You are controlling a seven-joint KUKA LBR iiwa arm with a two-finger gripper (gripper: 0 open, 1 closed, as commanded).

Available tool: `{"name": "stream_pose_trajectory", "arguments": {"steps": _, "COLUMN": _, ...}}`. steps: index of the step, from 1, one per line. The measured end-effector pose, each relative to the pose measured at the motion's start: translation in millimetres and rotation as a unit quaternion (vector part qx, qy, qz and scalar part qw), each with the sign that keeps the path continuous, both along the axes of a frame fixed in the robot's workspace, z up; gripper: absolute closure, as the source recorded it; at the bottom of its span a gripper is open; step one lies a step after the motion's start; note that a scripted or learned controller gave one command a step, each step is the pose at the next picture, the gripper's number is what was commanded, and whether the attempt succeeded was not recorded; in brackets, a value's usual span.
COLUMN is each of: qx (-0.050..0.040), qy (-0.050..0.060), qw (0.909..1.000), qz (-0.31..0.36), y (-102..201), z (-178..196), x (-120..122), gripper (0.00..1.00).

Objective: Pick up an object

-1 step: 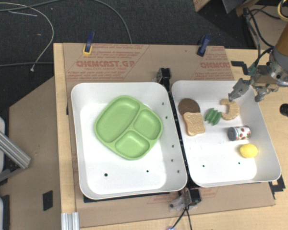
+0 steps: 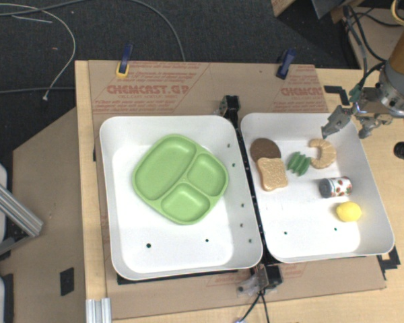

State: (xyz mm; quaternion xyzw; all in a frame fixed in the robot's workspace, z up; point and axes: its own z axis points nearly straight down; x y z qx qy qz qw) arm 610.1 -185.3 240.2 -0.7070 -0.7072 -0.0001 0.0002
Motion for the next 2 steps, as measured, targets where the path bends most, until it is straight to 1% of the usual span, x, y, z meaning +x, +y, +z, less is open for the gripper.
{"name": "stream_pose_trajectory", "arguments": {"steps": 1, "qx": 0.0006, "qy": 0.003, "qw": 1.0, "qz": 0.0, "y": -5, "z": -50, "x": -8, "gripper": 0.0}}
{"name": "stream_pose_trajectory", "arguments": {"steps": 2, "qx": 0.0003, "qy": 0.001, "qw": 1.0, "qz": 0.0, "y": -3, "z": -90, "x": -6, "gripper": 0.0}}
